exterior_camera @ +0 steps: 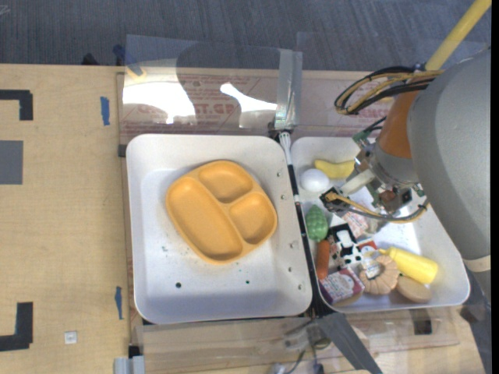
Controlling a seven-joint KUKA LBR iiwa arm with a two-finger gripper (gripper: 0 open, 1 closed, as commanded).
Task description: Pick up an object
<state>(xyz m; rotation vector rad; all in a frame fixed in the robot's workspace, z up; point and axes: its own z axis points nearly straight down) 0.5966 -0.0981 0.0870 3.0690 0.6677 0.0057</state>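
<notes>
My gripper [373, 202] hangs low in the right bin [452, 275], near its middle, below the grey arm with the orange band. Around it lie a yellow banana [334, 167] and a white egg [314, 181] at the back left. A green leafy piece [316, 224] and an orange carrot [323, 260] lie along the left wall. In front are a black-and-white toy [344, 245], a pink packet [341, 286], a ribbed tan shell-like piece [380, 276], a yellow bottle [415, 264] and a tan bun [413, 290]. I see nothing held in the gripper.
The left bin [148, 287] holds an orange divided plate [221, 209] in its middle. A clear plastic sheet [210, 92] stands behind the bins. The bench extends to the left with black tape marks [19, 104].
</notes>
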